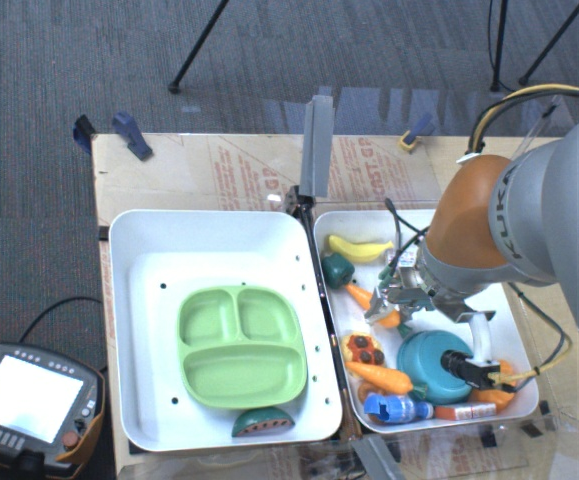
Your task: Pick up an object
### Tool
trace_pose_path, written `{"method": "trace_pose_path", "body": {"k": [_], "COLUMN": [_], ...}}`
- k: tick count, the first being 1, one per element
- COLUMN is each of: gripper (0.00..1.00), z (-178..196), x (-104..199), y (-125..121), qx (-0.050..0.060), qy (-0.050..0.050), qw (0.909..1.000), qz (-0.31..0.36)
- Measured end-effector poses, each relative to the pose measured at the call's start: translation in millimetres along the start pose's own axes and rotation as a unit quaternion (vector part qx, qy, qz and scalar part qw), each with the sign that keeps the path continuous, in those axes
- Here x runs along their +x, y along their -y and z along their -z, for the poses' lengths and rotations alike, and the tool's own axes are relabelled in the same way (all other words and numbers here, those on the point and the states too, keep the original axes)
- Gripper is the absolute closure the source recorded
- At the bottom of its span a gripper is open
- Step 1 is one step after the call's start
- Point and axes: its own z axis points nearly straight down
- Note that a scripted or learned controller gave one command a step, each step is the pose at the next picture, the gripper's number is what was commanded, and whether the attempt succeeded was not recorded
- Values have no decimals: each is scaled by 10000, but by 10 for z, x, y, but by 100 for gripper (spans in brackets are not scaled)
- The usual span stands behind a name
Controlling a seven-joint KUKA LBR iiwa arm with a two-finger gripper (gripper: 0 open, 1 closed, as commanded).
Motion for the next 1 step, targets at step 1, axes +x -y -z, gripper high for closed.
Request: {"method": "trace_pose_path", "body": {"k": [1], "gripper": [100], "z": [973], "x": [869], "y": [-156], "qx": [-85], "qy": [0], "qw": [9996], "qz": [254]}}
